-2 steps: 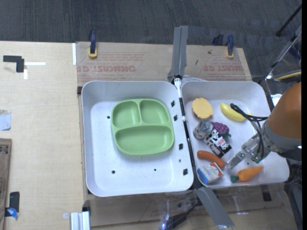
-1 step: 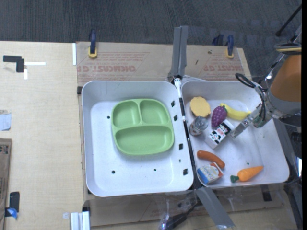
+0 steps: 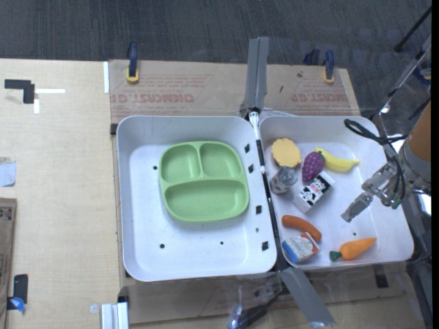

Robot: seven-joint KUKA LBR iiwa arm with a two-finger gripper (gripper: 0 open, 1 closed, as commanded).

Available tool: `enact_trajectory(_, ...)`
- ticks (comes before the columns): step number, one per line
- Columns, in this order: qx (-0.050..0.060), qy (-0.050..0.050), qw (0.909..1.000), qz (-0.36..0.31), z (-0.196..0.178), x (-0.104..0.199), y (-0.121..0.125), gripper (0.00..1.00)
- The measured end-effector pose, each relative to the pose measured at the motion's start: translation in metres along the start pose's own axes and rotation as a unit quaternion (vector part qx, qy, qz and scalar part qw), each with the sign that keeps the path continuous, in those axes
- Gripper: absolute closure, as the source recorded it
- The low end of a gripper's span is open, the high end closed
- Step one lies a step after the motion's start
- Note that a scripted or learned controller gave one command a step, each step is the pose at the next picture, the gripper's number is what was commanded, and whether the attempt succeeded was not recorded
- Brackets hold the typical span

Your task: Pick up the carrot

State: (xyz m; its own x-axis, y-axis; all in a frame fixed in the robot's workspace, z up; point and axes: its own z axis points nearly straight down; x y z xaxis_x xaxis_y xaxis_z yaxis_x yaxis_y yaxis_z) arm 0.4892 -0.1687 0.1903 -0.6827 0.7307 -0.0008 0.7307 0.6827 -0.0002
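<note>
The carrot [image 3: 357, 248] is orange with a green stub at its left end. It lies flat near the front right corner of the right bin [image 3: 394, 252]. My gripper [image 3: 355, 201] hovers over the right side of that bin, up and slightly left of the carrot and apart from it. Its two fingers point down-left and stand open, with nothing between them.
The right bin also holds a red sausage [image 3: 302, 226], a blue-and-white packet [image 3: 300, 247], a milk carton [image 3: 314, 190], a metal can [image 3: 283, 180], purple grapes [image 3: 313, 164], a banana [image 3: 337, 160] and a yellow fruit [image 3: 286, 153]. A green divided plate [image 3: 204, 180] lies in the left bin [image 3: 137, 252].
</note>
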Motion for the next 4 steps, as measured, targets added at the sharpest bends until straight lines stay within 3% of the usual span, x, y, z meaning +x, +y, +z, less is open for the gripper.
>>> enact_trajectory(1,0.0,0.0,0.9993,0.038,0.099,-0.029,-0.043,0.0)
enact_trajectory(2,0.0,0.001,0.9979,0.064,0.099,-0.005,-0.02,0.0)
enact_trajectory(3,-0.002,-0.003,0.997,-0.078,0.097,-0.032,-0.043,0.0)
enact_trajectory(4,-0.002,-0.003,0.9971,-0.076,0.088,-0.033,-0.043,1.0)
